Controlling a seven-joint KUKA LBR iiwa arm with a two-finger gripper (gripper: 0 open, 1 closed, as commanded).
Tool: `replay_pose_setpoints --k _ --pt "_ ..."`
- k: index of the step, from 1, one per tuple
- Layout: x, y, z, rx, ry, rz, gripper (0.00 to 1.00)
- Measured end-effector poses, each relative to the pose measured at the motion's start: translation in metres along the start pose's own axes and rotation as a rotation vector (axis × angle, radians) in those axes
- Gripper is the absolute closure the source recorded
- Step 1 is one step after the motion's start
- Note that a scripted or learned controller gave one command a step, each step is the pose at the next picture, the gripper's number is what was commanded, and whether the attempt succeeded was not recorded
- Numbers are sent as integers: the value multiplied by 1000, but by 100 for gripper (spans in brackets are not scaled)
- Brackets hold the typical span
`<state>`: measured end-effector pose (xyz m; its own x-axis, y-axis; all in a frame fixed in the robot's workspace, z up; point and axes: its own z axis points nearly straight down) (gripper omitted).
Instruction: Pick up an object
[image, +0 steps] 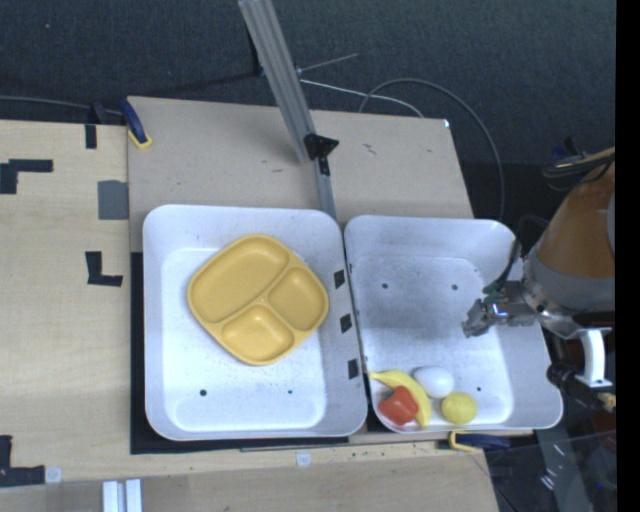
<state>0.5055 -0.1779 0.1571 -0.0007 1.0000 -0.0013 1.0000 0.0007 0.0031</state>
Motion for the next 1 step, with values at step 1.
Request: replay_pose_setpoints --k 1 --pt "-7 7 -47 -1 0 -1 100"
